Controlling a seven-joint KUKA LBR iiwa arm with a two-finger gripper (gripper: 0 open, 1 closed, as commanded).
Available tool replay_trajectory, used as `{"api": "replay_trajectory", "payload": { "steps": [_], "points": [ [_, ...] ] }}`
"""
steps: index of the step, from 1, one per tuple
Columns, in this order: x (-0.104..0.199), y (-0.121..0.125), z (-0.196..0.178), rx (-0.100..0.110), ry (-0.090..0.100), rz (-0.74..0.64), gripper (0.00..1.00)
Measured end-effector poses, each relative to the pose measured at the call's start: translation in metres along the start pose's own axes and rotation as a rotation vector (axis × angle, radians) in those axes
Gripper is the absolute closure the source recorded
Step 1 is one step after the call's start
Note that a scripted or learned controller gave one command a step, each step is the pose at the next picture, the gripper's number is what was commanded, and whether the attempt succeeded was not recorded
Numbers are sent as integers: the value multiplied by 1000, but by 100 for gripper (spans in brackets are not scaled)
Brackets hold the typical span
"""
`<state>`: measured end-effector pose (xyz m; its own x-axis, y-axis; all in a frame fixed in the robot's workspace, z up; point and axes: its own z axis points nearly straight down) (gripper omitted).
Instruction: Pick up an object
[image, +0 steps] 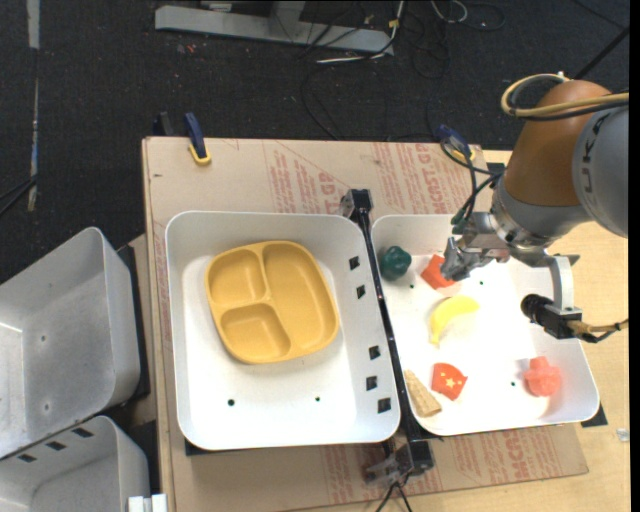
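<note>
The right bin (570, 410) holds several small items: an orange-red block (435, 273), a dark green ball (395, 262), a yellow banana (452, 316), a red piece with a yellow mark (449, 380), a pink lump (542, 376) and a tan wedge (422, 393). My gripper (456, 262) hangs low over the back left of this bin, right beside the orange-red block and partly covering it. Its tips are hidden by the wrist body.
The left bin (190, 400) carries a yellow divided plate (270, 300). A black divider with clips (375, 310) runs between the bins. Grey tubs (50, 330) stand off the bench at left. Cables hang by the arm at right.
</note>
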<state>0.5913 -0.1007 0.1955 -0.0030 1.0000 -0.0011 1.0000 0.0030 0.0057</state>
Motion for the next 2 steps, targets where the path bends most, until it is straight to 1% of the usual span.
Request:
{"api": "replay_trajectory", "payload": {
  "steps": [1, 2],
  "points": [
    [0, 1, -19, 3, 0, 0, 100],
    [43, 3, -26, 5, 1, -3, 100]
  ]
}}
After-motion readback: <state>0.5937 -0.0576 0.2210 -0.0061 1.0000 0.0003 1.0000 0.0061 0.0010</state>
